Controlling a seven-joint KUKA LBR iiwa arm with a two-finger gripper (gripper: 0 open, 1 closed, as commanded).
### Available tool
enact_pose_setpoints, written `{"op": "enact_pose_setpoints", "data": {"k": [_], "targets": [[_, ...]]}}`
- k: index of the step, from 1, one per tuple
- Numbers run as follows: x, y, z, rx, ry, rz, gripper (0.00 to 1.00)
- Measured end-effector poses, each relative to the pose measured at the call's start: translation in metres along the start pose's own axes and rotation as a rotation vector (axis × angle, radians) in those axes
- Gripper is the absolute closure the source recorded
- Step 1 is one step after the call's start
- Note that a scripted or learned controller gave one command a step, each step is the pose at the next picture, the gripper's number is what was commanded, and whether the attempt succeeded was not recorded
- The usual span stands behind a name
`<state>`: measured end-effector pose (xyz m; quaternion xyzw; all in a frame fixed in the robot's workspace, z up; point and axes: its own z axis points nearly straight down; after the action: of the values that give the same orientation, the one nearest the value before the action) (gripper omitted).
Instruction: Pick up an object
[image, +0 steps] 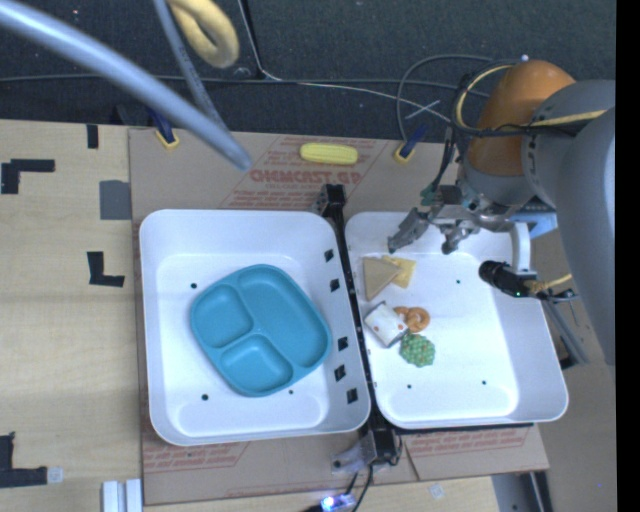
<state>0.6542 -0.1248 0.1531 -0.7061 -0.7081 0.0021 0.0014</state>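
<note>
Two white bins (160, 330) sit on cardboard (290, 175) over a seemingly wooden bench (60, 330).

Grey arm (590, 150); orange band above wrist (rounded); dark cables looping.

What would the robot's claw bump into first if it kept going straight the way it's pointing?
Probably the pale yellow cheese-like wedge: the two-finger gripper points down-left toward it over the right white bin. Depth is unclear, so it might touch bin floor first.
</note>
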Motion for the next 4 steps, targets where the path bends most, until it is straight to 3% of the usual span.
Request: {"op": "enact_pose_setpoints", "data": {"k": [1,2,3,4], "targets": [[-0.003,0.003,0.059,-0.007,0.004,0.003,0.00],[-0.002,0.008,0.040,-0.022,0.001,-0.001,1.00],[0.001,0.007,-0.003,-0.007,0.001,0.001,1.00],[0.004,-0.001,-0.049,-0.006,0.001,0.001,1.00]]}}
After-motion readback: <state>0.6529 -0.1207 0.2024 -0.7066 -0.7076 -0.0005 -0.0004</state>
